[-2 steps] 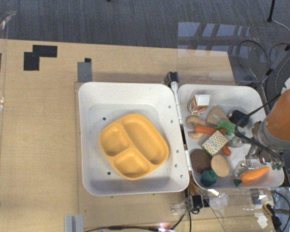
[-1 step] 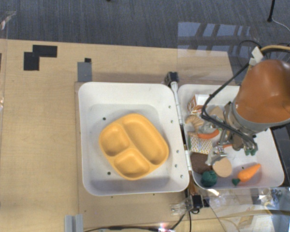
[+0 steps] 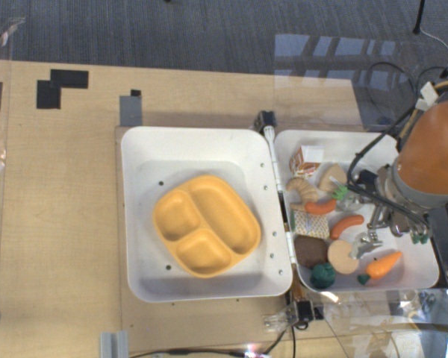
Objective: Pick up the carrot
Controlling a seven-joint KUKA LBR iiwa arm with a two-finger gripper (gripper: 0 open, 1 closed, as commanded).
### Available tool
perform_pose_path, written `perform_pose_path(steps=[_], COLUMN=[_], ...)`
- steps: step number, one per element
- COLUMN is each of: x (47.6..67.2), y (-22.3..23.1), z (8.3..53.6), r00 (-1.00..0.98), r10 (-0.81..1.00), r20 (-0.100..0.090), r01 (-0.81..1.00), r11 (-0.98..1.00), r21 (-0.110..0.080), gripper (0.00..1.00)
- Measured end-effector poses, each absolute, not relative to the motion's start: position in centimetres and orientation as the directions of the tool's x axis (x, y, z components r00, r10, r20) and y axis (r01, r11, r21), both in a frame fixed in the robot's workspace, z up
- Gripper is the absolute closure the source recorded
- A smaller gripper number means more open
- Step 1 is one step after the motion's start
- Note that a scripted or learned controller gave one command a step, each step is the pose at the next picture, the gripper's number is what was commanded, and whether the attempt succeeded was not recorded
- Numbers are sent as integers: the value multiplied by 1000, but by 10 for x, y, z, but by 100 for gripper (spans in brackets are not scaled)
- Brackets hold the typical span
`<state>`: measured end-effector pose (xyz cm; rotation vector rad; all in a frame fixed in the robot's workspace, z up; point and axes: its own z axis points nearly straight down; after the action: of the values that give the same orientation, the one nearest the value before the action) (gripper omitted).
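Carrot (image 3: 383,264): orange, green-tipped, lying flat near the front right corner of the right bin (image 3: 430,276), tip pointing up-right; free on its right side, which leaves room for a grasp. Neighbours to its left: tan disc (image 3: 343,258), green piece (image 3: 322,274), brown piece (image 3: 308,249), sausage (image 3: 347,225), close enough to crowd an approach from that side.
Gripper (image 3: 369,239): hanging over the right bin, just above and left of the carrot, nothing seen between its fingers; whether it is apart or together cannot be told.
Left bin (image 3: 134,200): holds a yellow tray (image 3: 205,224), likely the drop site.
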<state>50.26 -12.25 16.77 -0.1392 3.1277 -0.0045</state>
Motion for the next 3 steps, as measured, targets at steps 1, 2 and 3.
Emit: perform_pose_path(steps=[1, 2, 3], x=[501, 506, 503], y=[-181, -200, -25], z=[109, 91, 189], r00=[-908, -694, -741], r10=[-419, -720, -671], r20=[-24, -21, -20], r01=[-419, -720, -671], r11=[908, 694, 742], r21=[-7, -18, -7], gripper=[0, 0, 0])
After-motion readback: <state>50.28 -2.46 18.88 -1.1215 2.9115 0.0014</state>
